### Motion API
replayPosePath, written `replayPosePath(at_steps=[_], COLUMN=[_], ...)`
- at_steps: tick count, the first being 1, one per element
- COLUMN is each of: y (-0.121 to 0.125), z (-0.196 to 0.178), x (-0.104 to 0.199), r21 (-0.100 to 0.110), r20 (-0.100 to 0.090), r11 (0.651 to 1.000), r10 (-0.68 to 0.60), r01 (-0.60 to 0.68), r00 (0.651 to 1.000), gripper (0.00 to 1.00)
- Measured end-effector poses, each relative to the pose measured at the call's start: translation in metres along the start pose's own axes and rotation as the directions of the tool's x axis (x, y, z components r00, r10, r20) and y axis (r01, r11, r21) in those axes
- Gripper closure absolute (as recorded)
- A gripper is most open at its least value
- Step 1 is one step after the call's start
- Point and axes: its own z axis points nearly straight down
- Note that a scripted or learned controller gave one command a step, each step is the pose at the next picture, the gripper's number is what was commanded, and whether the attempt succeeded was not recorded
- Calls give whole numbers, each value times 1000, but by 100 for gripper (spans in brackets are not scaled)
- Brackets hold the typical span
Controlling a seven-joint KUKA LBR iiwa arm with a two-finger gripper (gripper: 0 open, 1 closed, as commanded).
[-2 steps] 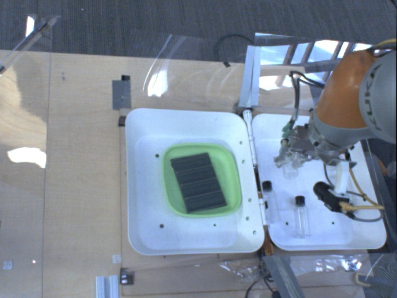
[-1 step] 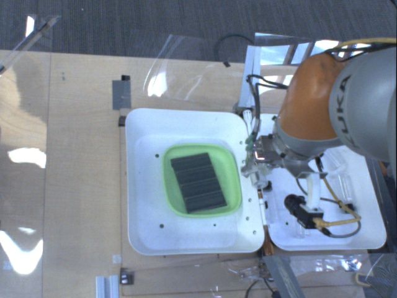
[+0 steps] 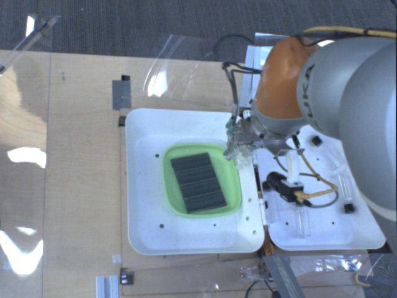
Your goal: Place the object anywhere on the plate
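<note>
You see the dark ridged block (image 3: 198, 182) lying flat on the green plate (image 3: 169, 166). It sits wholly inside the plate's raised rim, its long side running from the plate's upper left corner towards its lower right corner. Green shows all round the block, a wider strip along the plate's left and right edges than at its top and bottom.

The plate rests in the left bin (image 3: 142, 219), closer to the bin's right edge than to its left, with bare white floor round it on every side.

The gripper (image 3: 237, 146) hangs over the plate's upper right corner, just inside the left bin's right edge. It stands apart from the block, and nothing shows in its grasp. From this slant the wrist hides its tip, so you cannot tell how far open it is.

The arm (image 3: 347, 98) reaches in from the right, and its grey bulk and orange band (image 3: 279, 82) cover the upper part of the right bin (image 3: 366, 228). A few small pale and dark bits lie on that bin's floor, too small for you to name.

On the bench (image 3: 62, 166), a small grey bracket (image 3: 121, 93) stands just beyond the left bin's upper left corner.
</note>
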Motion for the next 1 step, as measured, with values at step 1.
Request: replayPosePath(at_steps=[1], y=[0], z=[0], x=[0], r21=[-1], r20=[0], r11=[1000], r10=[1], r01=[-1], r00=[1000], gripper=[0])
